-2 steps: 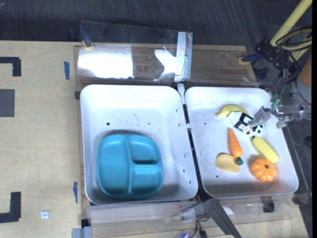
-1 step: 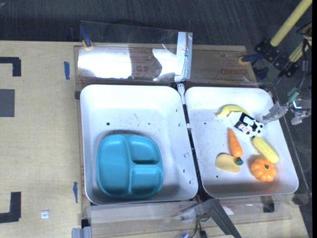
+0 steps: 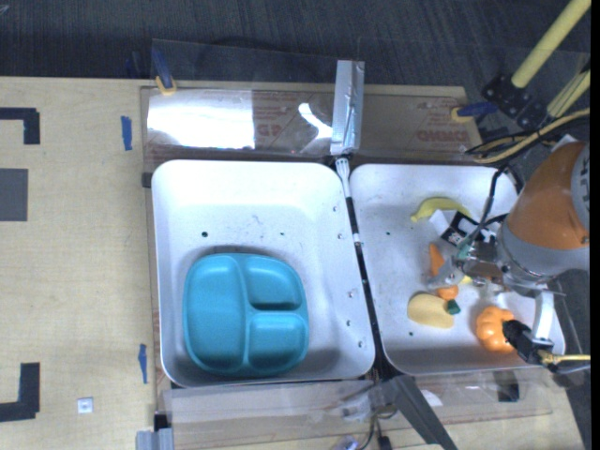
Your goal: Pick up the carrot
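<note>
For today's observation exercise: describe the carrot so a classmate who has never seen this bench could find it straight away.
Start at the right bin, the one the arm reaches into. Near its middle, just left of the end effector, lies the carrot, below the banana and above the pale yellow fruit. It is the slim orange piece, unlike the round orange fruit at the lower right.

A pale wooden bench (image 3: 75, 279) is seen from above; two shallow white bins are set on it side by side, the left bin (image 3: 187, 195) touching the right bin (image 3: 384, 251); black tape marks (image 3: 21, 126) are noted along its left edge.
</note>
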Motion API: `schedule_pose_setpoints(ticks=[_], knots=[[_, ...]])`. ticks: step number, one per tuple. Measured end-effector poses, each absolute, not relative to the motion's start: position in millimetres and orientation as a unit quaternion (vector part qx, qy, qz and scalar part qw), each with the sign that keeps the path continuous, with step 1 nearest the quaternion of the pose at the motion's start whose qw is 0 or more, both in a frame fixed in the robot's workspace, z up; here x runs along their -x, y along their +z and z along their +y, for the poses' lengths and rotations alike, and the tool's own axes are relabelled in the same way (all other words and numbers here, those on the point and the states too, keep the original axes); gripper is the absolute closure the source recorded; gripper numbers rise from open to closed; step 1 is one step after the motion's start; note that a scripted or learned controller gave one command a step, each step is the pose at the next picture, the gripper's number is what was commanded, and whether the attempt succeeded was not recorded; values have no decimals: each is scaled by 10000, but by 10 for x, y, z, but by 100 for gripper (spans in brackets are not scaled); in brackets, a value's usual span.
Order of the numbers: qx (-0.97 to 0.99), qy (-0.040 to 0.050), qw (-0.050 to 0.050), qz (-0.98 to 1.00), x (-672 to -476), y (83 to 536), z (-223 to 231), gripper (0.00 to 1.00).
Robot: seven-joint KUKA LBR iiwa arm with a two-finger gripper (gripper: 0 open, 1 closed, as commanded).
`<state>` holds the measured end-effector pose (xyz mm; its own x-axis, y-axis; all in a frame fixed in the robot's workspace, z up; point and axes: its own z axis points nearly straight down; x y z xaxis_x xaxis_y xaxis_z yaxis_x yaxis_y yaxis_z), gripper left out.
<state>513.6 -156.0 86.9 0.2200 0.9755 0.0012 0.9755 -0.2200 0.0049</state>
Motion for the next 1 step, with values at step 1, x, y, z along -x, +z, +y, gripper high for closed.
schedule_pose_setpoints(ticks=[1], knots=[[-7819,32,40,6234,-5147,980,-1571,100]])
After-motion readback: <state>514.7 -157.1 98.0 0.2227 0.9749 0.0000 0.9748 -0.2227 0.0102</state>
